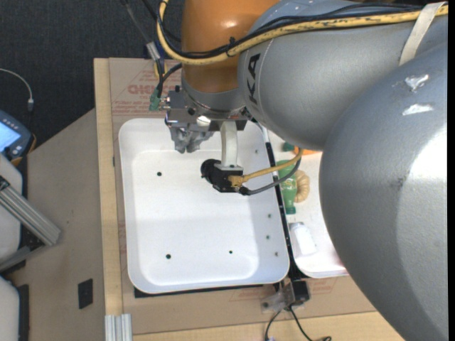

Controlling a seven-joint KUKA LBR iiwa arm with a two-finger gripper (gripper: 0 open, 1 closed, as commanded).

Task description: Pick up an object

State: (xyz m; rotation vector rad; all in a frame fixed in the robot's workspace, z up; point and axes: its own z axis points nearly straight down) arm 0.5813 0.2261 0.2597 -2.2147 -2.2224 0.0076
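— Hovering over which bin?

— My pincer [188, 142] hangs above the far edge of the left shallow white plastic bin [185, 226]. Whether it stands wide or narrow I cannot tell from this angle.

— And what is there to take?

— The candidates lie in the right shallow white plastic bin [320, 265], along its left edge. A small white blocky object [304, 239] sits towards the near corner. Farther back, a slim green plastic-looking piece [288, 192] lies just beside a pale tan rounded lump [305, 186].

— How would they handle?

— All light, I judge. The white one looks stiff and smooth, perhaps slippery, so I would take it across its short sides. The tan lump looks softer and should give a little, so a hold across its middle suits. The green piece lies close against the bin wall and would be awkward to get round.
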